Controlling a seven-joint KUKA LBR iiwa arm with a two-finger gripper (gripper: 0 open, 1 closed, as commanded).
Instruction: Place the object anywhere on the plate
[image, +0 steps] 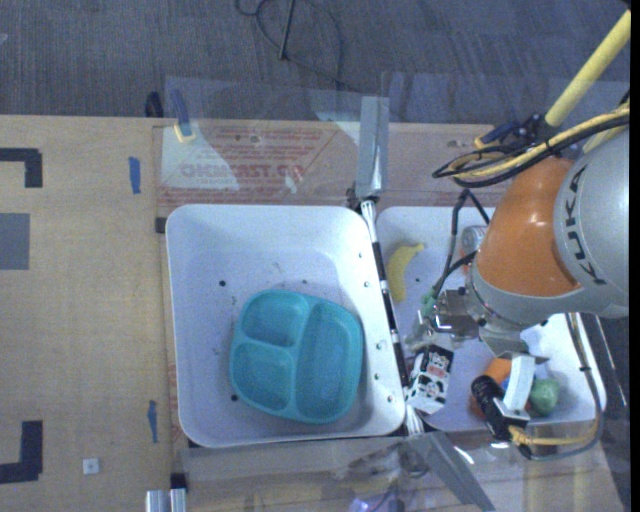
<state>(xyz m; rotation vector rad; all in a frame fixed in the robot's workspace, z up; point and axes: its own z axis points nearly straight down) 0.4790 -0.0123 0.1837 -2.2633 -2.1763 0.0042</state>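
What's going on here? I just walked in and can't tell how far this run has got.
The arm reaches in from the right over the right bin, its gripper low near that bin's left wall. A banana, a black-and-white box, an orange thing and a green ball lie in that bin. The teal plate in the left bin has nothing on it, so no object has been placed yet.

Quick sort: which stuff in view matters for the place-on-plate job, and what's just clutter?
Job:
- teal divided plate, left bin
- gripper, above right bin; target object unclear

Lying about or candidates, right bin:
- banana
- black-and-white patterned item
- orange item
- green ball
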